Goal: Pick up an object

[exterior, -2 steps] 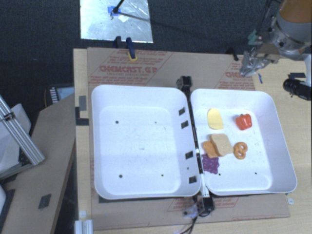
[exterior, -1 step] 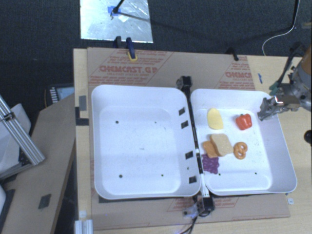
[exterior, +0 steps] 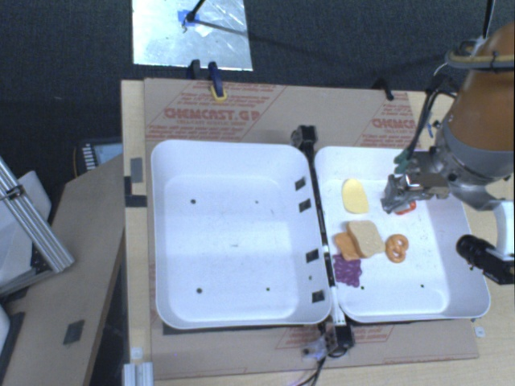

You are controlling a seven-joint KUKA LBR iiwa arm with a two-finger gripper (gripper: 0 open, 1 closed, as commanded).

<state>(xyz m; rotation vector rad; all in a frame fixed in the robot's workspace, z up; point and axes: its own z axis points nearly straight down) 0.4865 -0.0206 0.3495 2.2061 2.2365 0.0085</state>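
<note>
- Reaching in from the right, the arm [exterior: 483, 119] hangs over the right bin [exterior: 451, 300]; the hand [exterior: 396, 198] sits low above the bin's upper middle, pointed down at the floor of the bin, which suits a straight top-down pick.
- Whether the hand is released or clenched I cannot tell; the tips are dark and small against the white, and nothing can be seen gripped between them.
- Just beside the hand's tip lies a small red object [exterior: 406, 207], partly hidden by the hand; it is the nearest thing to pick and seems the likely target, though that is a judgement from closeness alone.
- Left of the hand, near but apart, lies a yellow oval piece [exterior: 354, 196], flat on the bin floor.
- Lower down, a cluster sits together: a tan bread-like slice [exterior: 367, 237] overlapping an orange piece [exterior: 346, 245], with a purple grape-like bunch [exterior: 348, 271] just below them and a pretzel-shaped piece [exterior: 397, 248] just to their right; packed so closely, they would be awkward to pick singly.
- The left bin [exterior: 233, 232] stands just beside the right one, with a row of dark clips [exterior: 310, 223] along the seam between them; both rest on a brown board [exterior: 241, 111] laid over the bench, presumably to keep them level.
- No object is lifted; all lie on the bin floor, so the pick seems not yet made.
</note>
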